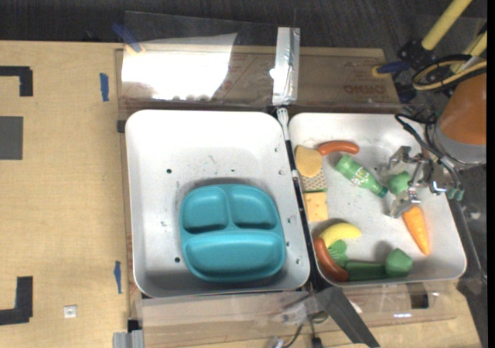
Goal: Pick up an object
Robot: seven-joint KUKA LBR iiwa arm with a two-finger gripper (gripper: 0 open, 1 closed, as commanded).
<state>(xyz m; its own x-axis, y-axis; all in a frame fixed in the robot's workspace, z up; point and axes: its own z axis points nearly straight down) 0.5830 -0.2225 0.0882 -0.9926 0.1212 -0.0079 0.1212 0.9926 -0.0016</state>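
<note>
My gripper [403, 182] is low in the right bin [452, 261], near its right wall, and it is open. One finger [398, 158] stands on the far side and the other on the near side of a small green piece [398, 182]. An orange carrot [418, 229] lies just in front of the near finger. A green bottle [359, 175] lies to the gripper's left, its end close to the green piece. Further left are a red sausage [338, 147], a tan bread slice [308, 161] and a waffle square [315, 204].
A yellow banana [341, 233], a red pepper [328, 258] and a green vegetable [377, 265] crowd the right bin's front. A teal divided plate [230, 232] sits in the left bin [155, 153]. Cables and a yellow pole [456, 6] are at the back right.
</note>
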